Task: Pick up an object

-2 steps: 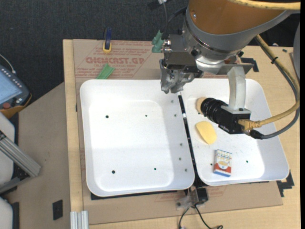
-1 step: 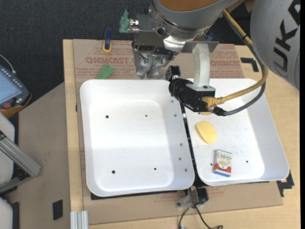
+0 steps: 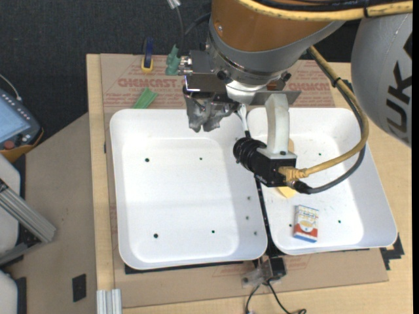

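Over the far edge of the left bin (image 3: pixel 131 175), the grey arm (image 3: pixel 275 18) with its orange band hung low, and its end effector (image 3: pixel 206 118) sat just above the bin's back rim, close to the wall shared with the right bin (image 3: pixel 366 175). From where I stood I could not tell whether it was clenched or released; the metal parts at its tip blurred together, and I saw nothing caught in them. A black fitting (image 3: pixel 258 159) with a brass-coloured hose (image 3: pixel 334 162) crossed the divide between the bins and looped back toward the desk's right edge. In the right bin, near its front edge, lay a small card box (image 3: pixel 306 223), white and blue with a red patch, flat on the floor of the bin. Just behind it a yellow piece (image 3: pixel 287 190) peeked out from under the black fitting. On the brown board (image 3: pixel 105 90) by the desk's far left corner lay a green strip (image 3: pixel 145 98).
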Action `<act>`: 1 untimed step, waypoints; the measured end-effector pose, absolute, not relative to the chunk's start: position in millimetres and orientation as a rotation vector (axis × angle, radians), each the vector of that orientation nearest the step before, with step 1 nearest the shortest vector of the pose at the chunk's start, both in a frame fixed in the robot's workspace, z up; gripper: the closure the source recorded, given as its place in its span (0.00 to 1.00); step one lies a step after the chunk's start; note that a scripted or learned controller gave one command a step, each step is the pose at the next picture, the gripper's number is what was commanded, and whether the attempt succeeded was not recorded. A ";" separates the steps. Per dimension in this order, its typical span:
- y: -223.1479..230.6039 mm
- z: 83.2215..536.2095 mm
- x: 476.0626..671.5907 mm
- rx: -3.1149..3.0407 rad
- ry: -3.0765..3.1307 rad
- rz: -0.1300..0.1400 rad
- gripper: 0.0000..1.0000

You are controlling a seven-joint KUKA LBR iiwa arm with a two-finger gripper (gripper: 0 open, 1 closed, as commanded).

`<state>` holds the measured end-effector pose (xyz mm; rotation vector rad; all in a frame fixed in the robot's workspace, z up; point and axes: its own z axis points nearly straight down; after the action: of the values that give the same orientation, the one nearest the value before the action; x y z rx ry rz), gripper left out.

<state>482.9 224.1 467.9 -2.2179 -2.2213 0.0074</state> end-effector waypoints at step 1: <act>214.3 410.9 478.2 -2.221 -2.217 0.013 1.00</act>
<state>478.2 214.3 410.9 -2.2214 -2.2167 0.0134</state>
